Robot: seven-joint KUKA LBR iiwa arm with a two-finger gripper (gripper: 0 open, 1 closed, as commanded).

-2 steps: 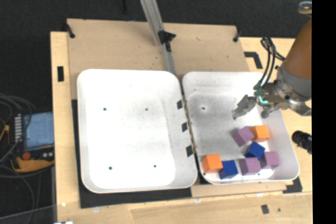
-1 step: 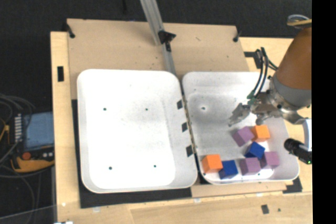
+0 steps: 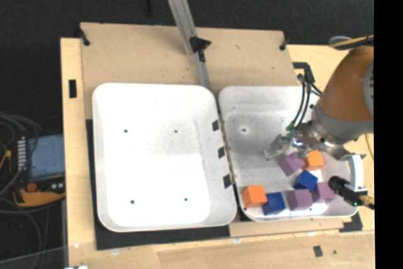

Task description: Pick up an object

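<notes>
The counter [image 3: 157, 57] is a pale wooden top with a darker brown board laid across its far half. Two shallow white bins sit on it side by side. The left bin [image 3: 157, 154] touches the right bin [image 3: 252, 116] along their shared edge, where small dark clips show. A slanted metal rail [image 3: 179, 0] rises from the counter just behind the right bin's far-left corner. A dark mat [image 3: 164, 235] shows under the left bin's near edge.
</notes>
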